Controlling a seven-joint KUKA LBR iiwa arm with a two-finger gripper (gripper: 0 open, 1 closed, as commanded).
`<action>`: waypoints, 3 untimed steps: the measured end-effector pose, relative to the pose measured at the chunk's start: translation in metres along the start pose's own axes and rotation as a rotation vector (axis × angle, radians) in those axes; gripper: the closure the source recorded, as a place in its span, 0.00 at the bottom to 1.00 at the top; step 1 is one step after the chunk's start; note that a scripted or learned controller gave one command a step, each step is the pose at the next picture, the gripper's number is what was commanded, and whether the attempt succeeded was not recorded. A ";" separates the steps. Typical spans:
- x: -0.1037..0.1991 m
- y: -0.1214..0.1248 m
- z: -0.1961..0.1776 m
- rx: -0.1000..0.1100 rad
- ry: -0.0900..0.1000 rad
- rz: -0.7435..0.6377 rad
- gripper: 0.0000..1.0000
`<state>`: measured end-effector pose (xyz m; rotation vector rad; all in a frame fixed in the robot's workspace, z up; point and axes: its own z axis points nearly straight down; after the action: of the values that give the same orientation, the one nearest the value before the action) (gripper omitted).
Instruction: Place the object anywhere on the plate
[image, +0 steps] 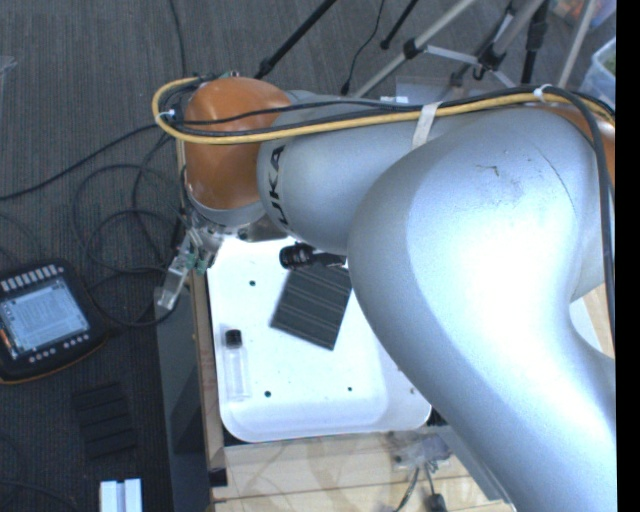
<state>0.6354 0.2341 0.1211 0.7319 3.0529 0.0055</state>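
One white bin (300, 415) lies in plain sight on the wooden tabletop (300, 478), with the arm covering its far and right parts. Three things rest on the bin's floor. A flat, dark, ribbed slab (312, 305), the plate-like piece, lies tilted near the middle, its right corner running under the arm. A short black cylinder (297, 256) lies on its side just beyond the slab's upper corner, so close that I cannot tell whether they touch. A small clear vial (234, 362) with a black cap lies near the bin's left wall, cap toward the far side, well apart from the slab and not on it. Several tiny dark specks dot the white floor.

The grey arm (480, 260) sweeps in from the right and fills most of the frame, its thick near link passing over the bin's right half. It narrows toward the orange band (225, 140) at upper left, over the bin's far left corner. A yellow cable (350, 120) runs along the arm's top, tied with a white strap (428, 122). Below the band the wrist points downward, and a small clear-and-green tip hangs over the bin's left edge, above the dark floor. Whether the jaws stand wide or narrow, I cannot tell; nothing is seen between them.

On the carpet at left sits a handheld control pendant (40, 320) among loose black cables.
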 end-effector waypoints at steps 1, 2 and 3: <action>-0.004 0.000 0.002 -0.028 -0.003 0.110 0.00; -0.009 -0.014 -0.020 -0.030 0.011 -0.030 0.00; 0.005 -0.034 -0.095 0.001 0.000 -0.234 0.00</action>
<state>0.6155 0.2061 0.2164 0.3701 3.1171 0.0035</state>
